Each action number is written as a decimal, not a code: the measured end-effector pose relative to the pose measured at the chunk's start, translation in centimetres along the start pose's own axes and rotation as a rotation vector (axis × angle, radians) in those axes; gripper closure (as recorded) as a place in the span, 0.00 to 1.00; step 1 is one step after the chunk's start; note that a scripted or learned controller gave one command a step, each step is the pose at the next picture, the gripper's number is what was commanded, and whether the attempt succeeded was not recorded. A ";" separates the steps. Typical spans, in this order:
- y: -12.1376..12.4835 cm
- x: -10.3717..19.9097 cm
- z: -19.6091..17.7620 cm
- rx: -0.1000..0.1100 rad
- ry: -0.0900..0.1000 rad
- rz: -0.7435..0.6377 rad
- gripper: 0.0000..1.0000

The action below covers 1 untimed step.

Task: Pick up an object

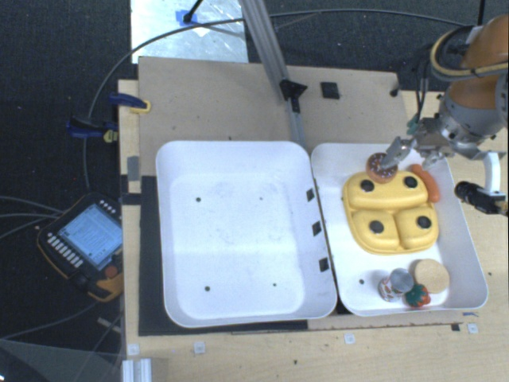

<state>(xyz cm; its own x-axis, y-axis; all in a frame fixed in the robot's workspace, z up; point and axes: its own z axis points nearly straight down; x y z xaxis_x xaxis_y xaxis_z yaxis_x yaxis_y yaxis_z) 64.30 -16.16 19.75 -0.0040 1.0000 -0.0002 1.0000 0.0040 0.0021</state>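
I see the gripper (387, 162) low over the right bin (469, 249), at twelve o'clock of the yellow toy (391, 212); its grip I cannot tell.

From my station I see the arm (469, 62) as rounded grey casings with a broad orange band around the joint above the wrist. Below that sits a lighter silver-grey wrist housing. The gripper (395, 151) is slim grey metal. A black-tipped white fitting juts out at the wrist's side.
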 end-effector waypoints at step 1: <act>0.5 0.1 6.1 0.004 0.000 -0.002 0.00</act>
<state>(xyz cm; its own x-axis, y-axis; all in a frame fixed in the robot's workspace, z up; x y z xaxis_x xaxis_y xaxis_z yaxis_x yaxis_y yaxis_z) 64.85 -16.06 13.66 -0.0065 1.0000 -0.0005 1.0000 0.0065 -0.0015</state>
